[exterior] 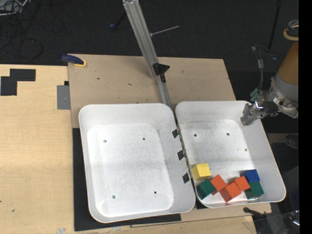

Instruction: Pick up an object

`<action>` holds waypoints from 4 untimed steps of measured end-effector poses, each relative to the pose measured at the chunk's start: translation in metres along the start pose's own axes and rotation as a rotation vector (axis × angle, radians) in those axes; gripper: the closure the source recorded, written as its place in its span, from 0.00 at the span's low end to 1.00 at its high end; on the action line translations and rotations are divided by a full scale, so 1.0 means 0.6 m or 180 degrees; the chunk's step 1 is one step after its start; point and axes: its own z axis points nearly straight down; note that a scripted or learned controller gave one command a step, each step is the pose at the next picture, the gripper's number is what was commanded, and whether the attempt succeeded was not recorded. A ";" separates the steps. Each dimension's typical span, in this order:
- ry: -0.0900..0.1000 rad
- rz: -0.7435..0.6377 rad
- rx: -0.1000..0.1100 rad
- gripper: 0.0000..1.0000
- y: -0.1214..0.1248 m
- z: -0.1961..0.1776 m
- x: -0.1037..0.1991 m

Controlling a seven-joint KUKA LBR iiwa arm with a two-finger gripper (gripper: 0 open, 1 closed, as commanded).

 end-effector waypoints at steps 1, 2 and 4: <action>0.0012 -0.0014 0.0018 1.00 0.004 -0.009 0.096; 0.0013 -0.0013 0.0024 1.00 0.003 -0.015 0.190; 0.0007 -0.0012 0.0020 1.00 -0.003 0.010 0.359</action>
